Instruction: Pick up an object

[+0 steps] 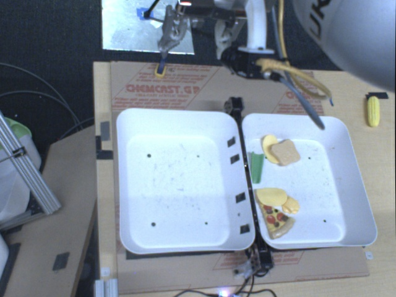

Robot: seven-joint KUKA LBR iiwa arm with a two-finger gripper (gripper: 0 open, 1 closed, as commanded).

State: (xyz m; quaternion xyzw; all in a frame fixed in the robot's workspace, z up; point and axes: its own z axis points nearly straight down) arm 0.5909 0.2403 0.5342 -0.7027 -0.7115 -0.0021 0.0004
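Observation:
The right bin (346, 166) holds several toy foods along its left side: a tan bread slice (286, 152) on a yellow round piece (268, 143), a green strip (256, 166), yellow chips (273, 197) and a pizza slice (277, 222). My gripper (197, 37) hangs high over the bench's far edge, beyond both bins and well apart from the food. Its two fingers (170, 33) stand wide apart with nothing between them.
The left bin (176, 178) sits beside the right one, joined by a black hinge strip (238, 166). A yellow corn piece (373, 111) lies on the bench at the right. A small yellow bit (160, 71) lies beyond the left bin. Cables (297, 79) trail over the right bin's far rim.

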